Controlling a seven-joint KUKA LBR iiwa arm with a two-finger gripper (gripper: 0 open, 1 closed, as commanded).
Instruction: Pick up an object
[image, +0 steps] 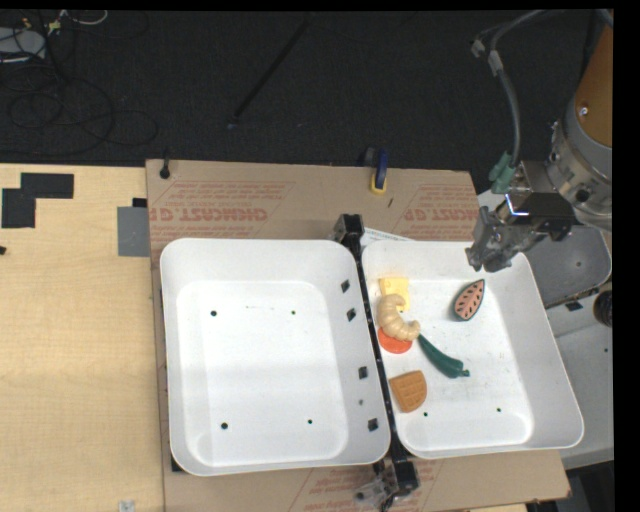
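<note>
Pincer hangs over right bin, at far right corner; opening state cannot be told. Nothing visible between its tips. Watermelon slice lies in right bin, just below pincer, apart. Croissant, green pepper, bread piece lie further left within right bin.

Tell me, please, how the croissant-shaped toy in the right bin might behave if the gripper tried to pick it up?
The croissant looks like a light toy. Its curved, rounded shape may slip from the fingers. It overlaps the orange disc and yellow block, so they would probably shift too.
</note>
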